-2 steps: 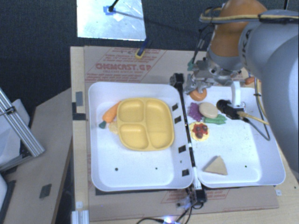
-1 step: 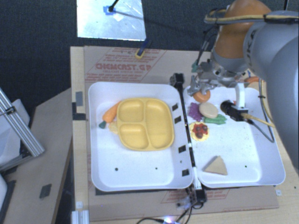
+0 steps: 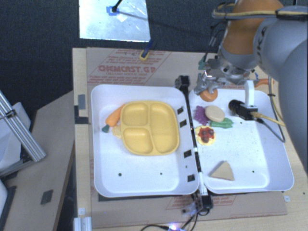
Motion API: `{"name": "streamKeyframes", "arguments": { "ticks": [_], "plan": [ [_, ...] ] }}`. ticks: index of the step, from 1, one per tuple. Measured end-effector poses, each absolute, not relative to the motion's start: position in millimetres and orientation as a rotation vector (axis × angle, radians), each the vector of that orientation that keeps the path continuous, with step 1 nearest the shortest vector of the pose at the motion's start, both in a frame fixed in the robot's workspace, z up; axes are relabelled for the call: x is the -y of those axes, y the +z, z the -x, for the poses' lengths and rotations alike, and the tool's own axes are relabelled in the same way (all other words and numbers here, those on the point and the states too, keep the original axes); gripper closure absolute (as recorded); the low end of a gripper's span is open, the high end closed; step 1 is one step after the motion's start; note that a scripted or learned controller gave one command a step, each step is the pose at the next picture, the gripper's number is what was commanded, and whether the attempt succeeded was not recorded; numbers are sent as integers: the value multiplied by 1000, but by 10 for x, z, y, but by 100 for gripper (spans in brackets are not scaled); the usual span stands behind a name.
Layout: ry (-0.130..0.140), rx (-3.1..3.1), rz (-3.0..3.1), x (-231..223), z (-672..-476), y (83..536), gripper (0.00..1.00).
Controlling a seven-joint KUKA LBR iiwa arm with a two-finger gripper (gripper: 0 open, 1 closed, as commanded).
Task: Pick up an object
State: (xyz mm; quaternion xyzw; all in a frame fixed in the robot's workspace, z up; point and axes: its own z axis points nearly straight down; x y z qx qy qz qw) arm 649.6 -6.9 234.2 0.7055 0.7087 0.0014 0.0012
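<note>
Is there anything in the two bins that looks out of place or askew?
Nothing looks spilled or damaged. The yellow divided plastic plate lies slightly turned in the left white bin, and the orange toy carrot lies beside it, not on it. The right white bin holds small toy foods lying apart.

An orange, rounded toy piece (image 3: 209, 96) sat at the far left corner of the right bin (image 3: 279, 153), partly hidden beneath the gripper (image 3: 206, 86). Whether the fingers touched it could not be told. Its exact shape was unclear.
</note>
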Motion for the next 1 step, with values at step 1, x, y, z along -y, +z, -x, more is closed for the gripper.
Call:
{"name": "streamKeyframes", "arguments": {
  "ticks": [1],
  "plan": [
    [1, -2223, -2217, 89, -6486, 2327, 100]
  ]
}}
